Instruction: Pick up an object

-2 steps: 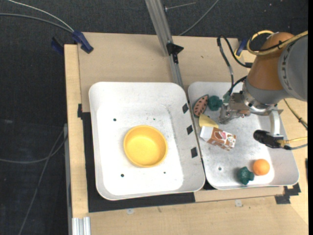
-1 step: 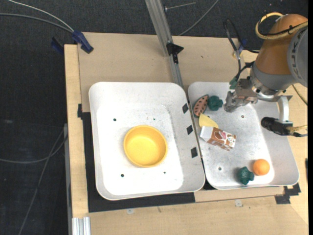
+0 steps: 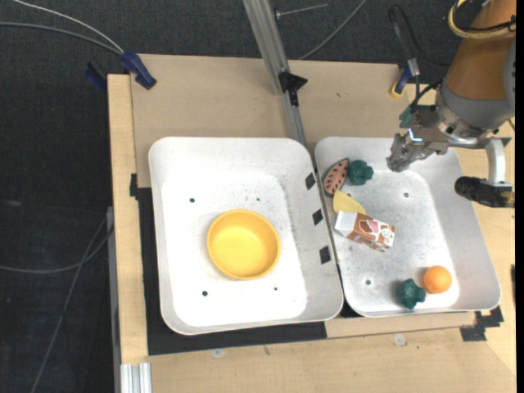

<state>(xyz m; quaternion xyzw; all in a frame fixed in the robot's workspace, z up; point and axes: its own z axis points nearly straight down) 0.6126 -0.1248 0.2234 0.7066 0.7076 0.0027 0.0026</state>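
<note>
**Desk:** What sits on the wooden worktop (image 3: pixel 213 88), biggest first?

**Photographer:** The grey-and-orange arm (image 3: pixel 483 47) reaches in from the right, above two white bins. The left bin (image 3: pixel 176 170) holds a yellow bowl (image 3: pixel 242 243) near its middle. The right bin (image 3: pixel 458 219) carries the small pieces: a printed carton (image 3: pixel 370 232) touching a yellow wedge (image 3: pixel 348 202), a watermelon slice (image 3: pixel 336 176) just beside a dark green lump (image 3: pixel 359 171), then an orange ball (image 3: pixel 438 279) beside a second green lump (image 3: pixel 409 293) at the near edge.

**Desk:** And the pincer?

**Photographer:** The pincer (image 3: pixel 403 155) hangs over the right bin's far edge, nothing between its fingers; open or closed, I cannot tell. Its nearest candidates are the slice and the green lump, to its left. The scatter looks deliberate, giving it separate targets.

**Desk:** Surroundings?

**Photographer:** Speckled bin floors, blue clamps (image 3: pixel 139 70) on the worktop's far edge, a metal post (image 3: pixel 266 31), cables across dark carpet (image 3: pixel 49 178).
</note>
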